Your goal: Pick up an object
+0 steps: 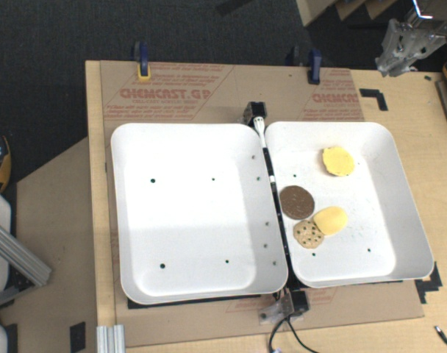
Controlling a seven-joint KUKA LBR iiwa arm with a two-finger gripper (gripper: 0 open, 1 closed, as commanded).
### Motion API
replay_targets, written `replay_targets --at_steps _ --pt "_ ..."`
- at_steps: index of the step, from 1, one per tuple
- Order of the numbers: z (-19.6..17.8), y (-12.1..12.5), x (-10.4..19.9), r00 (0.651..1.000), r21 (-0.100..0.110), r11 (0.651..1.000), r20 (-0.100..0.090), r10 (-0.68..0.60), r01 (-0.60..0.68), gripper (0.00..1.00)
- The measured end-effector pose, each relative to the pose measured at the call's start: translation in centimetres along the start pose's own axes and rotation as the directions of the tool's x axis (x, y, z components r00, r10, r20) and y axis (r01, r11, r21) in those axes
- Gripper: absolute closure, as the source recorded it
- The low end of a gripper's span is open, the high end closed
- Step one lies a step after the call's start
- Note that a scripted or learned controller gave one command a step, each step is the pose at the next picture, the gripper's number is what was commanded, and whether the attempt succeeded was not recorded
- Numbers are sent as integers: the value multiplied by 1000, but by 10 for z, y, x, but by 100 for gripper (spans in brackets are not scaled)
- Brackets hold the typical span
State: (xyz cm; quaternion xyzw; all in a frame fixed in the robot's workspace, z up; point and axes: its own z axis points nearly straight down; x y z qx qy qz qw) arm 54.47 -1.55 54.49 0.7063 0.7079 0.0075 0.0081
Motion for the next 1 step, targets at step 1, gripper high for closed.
replay_targets --at_steps 1 --pt "35 -63 106 1000 27 1000 -3 -10 10 100"
